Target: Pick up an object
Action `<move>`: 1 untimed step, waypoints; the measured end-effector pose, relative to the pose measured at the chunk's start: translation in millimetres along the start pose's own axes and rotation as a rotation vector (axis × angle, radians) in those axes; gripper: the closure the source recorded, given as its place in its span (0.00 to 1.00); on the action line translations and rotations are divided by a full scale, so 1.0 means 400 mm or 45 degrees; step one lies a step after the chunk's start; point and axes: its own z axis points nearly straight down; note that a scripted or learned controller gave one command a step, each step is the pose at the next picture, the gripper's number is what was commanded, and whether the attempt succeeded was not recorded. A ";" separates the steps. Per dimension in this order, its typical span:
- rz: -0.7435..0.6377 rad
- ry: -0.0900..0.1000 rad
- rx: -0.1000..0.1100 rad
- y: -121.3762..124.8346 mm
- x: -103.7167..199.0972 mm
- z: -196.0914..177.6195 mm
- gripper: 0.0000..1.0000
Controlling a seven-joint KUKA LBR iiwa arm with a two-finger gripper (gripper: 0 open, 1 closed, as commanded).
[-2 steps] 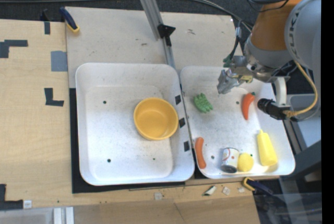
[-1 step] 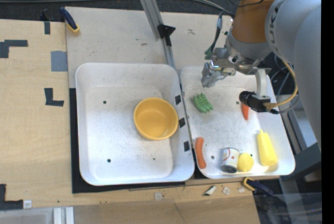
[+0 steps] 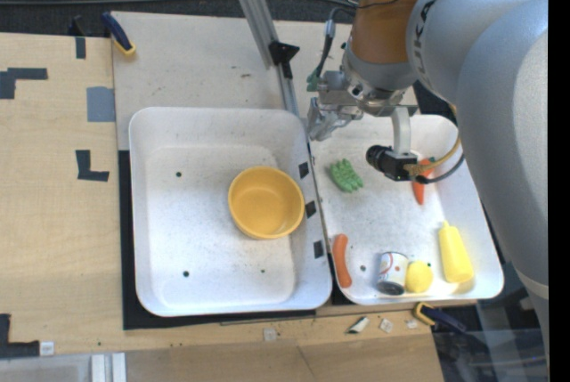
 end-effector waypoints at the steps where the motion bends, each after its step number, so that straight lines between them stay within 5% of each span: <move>1: 0.001 -0.001 0.001 0.007 0.131 0.024 1.00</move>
